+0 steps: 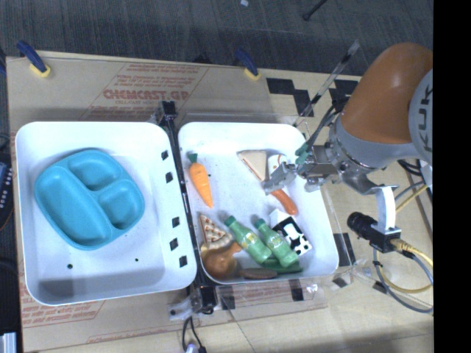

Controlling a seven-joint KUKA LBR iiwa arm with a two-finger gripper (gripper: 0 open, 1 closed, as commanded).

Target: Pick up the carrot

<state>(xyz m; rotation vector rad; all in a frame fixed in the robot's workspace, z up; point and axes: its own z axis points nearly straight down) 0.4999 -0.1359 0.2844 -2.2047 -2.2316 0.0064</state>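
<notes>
Orange carrot (200,183) lies well left of pincer (280,176).

One camera sits up high over the desk (243,87) and looks down at a slant. It is far enough back to take in both white bins, the left bin (44,271) and the right bin (324,234), side by side. The dark floor (184,13) lies along the top. The arm (383,109) comes in from the right side.

text: "CHEMCAST GP" | on: cardboard sheet (147,87) under the bins (red print, smaller lines unreadable)
</notes>
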